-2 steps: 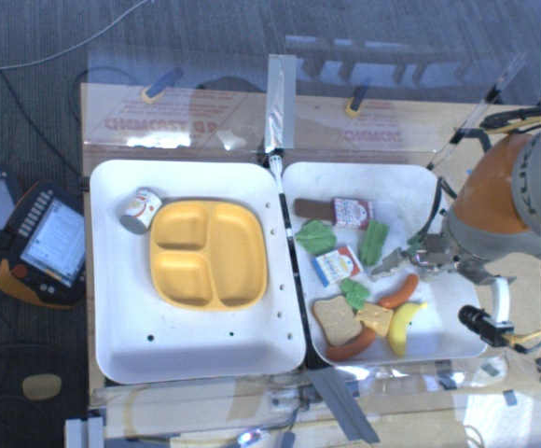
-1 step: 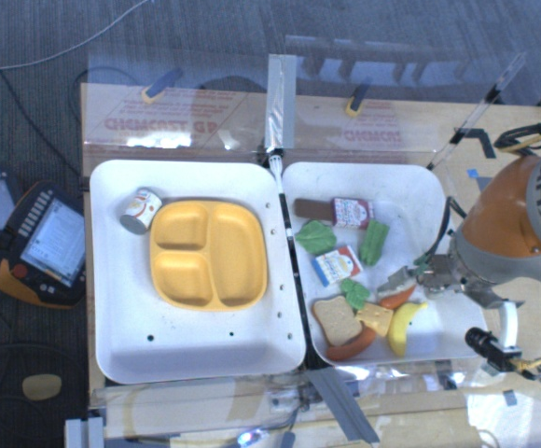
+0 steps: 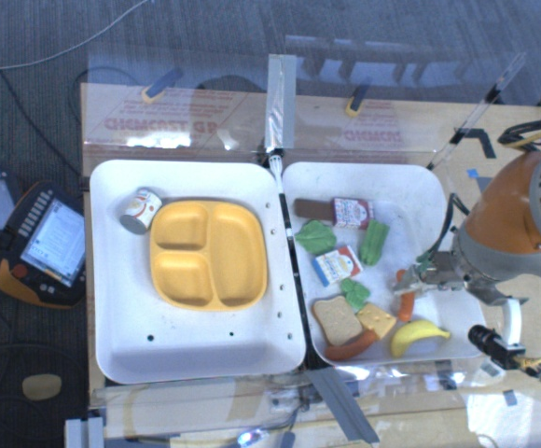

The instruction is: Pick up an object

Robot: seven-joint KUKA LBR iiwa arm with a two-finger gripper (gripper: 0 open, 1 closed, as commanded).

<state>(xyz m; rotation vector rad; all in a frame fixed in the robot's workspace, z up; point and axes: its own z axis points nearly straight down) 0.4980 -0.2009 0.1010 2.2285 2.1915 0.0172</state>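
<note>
The right bin [image 3: 410, 189] holds several toy foods: a brown bar in a red and white wrapper [image 3: 341, 211], a leafy green piece [image 3: 315, 238], a green pepper [image 3: 375, 242], a small blue and red carton [image 3: 336, 265], a bread slice [image 3: 336, 318], a cheese wedge [image 3: 377, 318], a red sausage [image 3: 350, 346], a banana [image 3: 418, 336] and an orange carrot [image 3: 407, 304]. My gripper [image 3: 418, 276] is low at the bin's right side, just above the carrot. Nothing is visibly held in it.
The left bin [image 3: 121, 334] carries a yellow divided plate [image 3: 207, 253] and a small tipped can [image 3: 140, 210] at its upper left. A tablet and pendant [image 3: 42, 245] lie off the bench on the left. A divider ridge [image 3: 289, 250] separates the bins.
</note>
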